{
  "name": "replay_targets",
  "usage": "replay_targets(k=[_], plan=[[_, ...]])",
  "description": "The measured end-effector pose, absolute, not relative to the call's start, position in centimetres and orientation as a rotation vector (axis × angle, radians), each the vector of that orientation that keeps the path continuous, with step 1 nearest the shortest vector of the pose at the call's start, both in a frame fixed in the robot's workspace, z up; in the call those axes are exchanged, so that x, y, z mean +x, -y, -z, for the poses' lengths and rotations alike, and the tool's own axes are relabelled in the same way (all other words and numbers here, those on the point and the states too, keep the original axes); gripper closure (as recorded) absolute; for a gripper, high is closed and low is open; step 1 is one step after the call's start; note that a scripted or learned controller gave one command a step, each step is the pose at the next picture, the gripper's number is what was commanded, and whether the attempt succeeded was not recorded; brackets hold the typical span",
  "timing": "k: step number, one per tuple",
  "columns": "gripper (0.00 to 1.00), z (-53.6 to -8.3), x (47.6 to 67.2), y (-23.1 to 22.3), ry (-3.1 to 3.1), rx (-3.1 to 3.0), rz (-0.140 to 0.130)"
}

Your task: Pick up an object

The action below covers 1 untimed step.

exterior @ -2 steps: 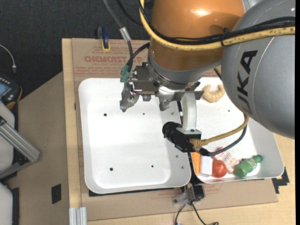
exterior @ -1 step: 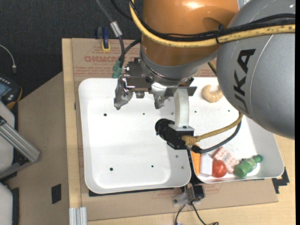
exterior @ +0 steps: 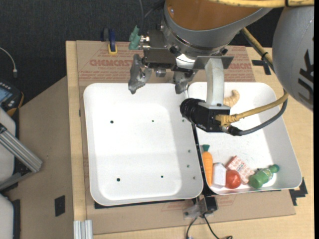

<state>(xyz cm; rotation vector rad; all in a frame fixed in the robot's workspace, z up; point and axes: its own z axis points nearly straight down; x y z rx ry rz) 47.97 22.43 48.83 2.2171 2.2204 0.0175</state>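
My gripper [exterior: 158, 85] hangs over the back edge of the left bin [exterior: 94, 133], its two fingers [exterior: 135, 82] spread wide apart and open with nothing between them. The objects lie in the right bin [exterior: 279, 133]. An orange carrot [exterior: 207, 161], a red round item [exterior: 233, 179], a pink and white packet [exterior: 239, 165] and a green bottle [exterior: 261, 177] cluster at its front. A beige piece [exterior: 231, 98] lies at its back, partly hidden by the arm. All of them sit to the right of the gripper and apart from it.
A black cable fitting [exterior: 202, 115] with a yellow hose hangs over the wall between the bins. The grey and orange arm [exterior: 214, 9] covers the back of the right bin. Blue and green clamps [exterior: 111, 41] stand on the cardboard behind the left bin.
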Motion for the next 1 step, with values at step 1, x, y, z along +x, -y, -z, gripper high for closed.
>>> replay_targets(k=[1], plan=[[0.0,-50.7,47.93,-22.47,-2.221,2.218,-0.007]])
